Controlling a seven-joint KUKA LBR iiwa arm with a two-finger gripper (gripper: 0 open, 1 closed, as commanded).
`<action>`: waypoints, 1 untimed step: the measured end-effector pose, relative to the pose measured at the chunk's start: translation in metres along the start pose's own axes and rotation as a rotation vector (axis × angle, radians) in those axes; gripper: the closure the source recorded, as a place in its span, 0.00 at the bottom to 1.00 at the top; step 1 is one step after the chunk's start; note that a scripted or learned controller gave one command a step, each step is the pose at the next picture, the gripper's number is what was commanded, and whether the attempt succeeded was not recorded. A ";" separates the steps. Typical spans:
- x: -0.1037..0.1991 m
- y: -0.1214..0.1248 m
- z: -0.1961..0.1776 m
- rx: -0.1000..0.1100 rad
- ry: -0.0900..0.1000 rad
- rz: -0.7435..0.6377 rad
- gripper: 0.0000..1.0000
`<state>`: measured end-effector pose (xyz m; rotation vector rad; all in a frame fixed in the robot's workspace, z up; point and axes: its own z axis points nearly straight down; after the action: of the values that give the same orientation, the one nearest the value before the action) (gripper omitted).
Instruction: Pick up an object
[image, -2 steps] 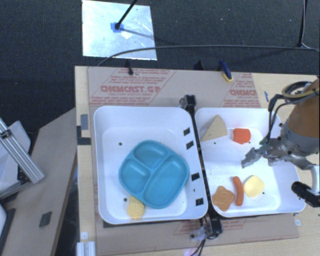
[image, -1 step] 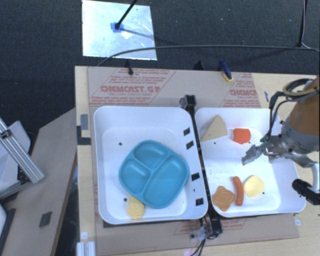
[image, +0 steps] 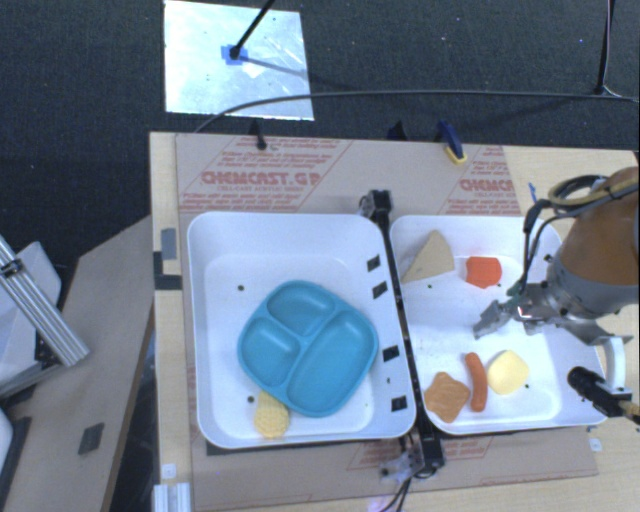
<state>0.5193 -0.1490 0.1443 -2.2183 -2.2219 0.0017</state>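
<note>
The right bin (image: 440, 300) holds several toy foods. A tan wedge (image: 430, 258) lies at its back left, with a red-orange piece (image: 484, 271) beside it. Near the front lie an orange-brown lump (image: 447, 395), an orange sausage (image: 477, 381) and a pale yellow round piece (image: 508, 372). My gripper (image: 492, 322) hovers over the bin's middle right, between the red-orange piece and the yellow piece, touching neither as far as I can see. Nothing shows in its grasp.
The left bin (image: 215, 300) carries a blue divided plate (image: 307, 346) and a small yellow corn-like piece (image: 270, 414) at its front. A black divider (image: 392, 320) runs between the bins. The arm's grey and orange body (image: 600, 255) covers the right bin's far right side.
</note>
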 end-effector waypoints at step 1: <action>0.008 -0.007 0.057 0.001 0.001 0.000 0.00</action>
<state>0.5123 -0.1414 0.0874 -2.2173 -2.2207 0.0019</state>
